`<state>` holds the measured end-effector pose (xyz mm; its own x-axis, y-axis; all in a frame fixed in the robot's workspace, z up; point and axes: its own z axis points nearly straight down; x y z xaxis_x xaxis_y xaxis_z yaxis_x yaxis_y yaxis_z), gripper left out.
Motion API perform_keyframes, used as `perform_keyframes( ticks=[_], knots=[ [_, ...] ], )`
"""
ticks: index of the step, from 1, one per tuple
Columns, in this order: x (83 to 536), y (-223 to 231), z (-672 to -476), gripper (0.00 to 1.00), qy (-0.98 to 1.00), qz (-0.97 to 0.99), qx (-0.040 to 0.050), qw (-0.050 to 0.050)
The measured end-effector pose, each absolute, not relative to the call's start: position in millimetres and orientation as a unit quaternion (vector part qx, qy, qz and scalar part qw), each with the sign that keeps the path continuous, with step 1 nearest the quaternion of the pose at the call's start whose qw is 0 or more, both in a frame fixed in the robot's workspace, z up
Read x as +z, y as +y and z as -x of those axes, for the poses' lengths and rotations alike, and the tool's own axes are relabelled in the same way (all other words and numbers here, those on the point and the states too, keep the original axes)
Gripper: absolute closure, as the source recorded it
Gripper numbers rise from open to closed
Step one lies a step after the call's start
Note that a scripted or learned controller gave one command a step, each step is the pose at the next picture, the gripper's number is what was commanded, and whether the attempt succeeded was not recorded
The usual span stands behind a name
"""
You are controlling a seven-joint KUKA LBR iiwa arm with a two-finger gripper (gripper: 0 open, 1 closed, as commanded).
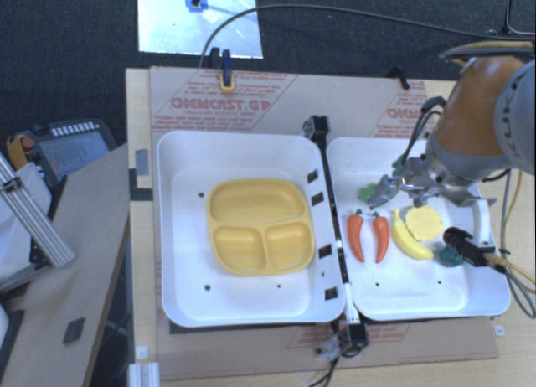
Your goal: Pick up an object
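The right bin holds two orange carrots lying side by side, a yellow banana, a pale yellow flat piece and a small green thing. My gripper hangs low over the upper middle of this bin. It is just right of the green thing and above the carrots' leafy ends. The arm's wrist hides part of the bin behind it. A small teal thing lies right of the banana.
A yellow divided plate lies in the middle of the left bin. A black divider with clips runs between the bins. A grey ramp and a pendant stand off to the left of the bench.
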<state>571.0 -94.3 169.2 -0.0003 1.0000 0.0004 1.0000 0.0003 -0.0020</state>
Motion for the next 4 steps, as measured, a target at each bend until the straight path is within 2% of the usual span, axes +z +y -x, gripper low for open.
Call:
perform_keyframes(
  ticks=[1, 2, 4],
  knots=[
    [107.8, -95.0, -568.2, 0.0, -0.707, 0.707, 0.0, 0.001],
    [122.0, -95.5, -570.1, 1.0, -0.707, 0.707, -0.0015, -0.002],
    [227.3, -87.7, -580.1, 1.0, -0.709, 0.706, -0.0021, -0.003]
  ],
)
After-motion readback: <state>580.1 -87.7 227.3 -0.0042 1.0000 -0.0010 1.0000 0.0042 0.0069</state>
